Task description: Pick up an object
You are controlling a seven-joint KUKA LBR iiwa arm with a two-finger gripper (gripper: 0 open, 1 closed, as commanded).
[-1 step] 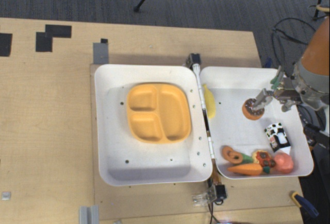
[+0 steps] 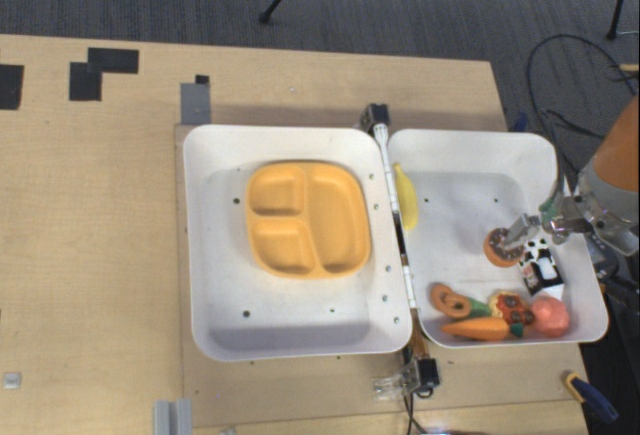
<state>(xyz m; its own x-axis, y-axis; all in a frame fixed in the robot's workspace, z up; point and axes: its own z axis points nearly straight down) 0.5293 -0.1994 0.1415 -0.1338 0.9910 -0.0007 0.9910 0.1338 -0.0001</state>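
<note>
We see the gripper low in the right bin, fingers spread, nothing between them. At its 9 o'clock, just beside a fingertip, lies a brown round toy. Toward 6 o'clock sit a pink ball, a carrot and a pretzel. A yellow tray fills the left bin.

On the worktop two white bins sit side by side. The left bin carries a yellow divided plate. In the right bin a banana lies along the left wall, and a carrot, a small pretzel-like piece and a pink ball crowd the near edge. The hand hovers beside a brown round piece.
</note>
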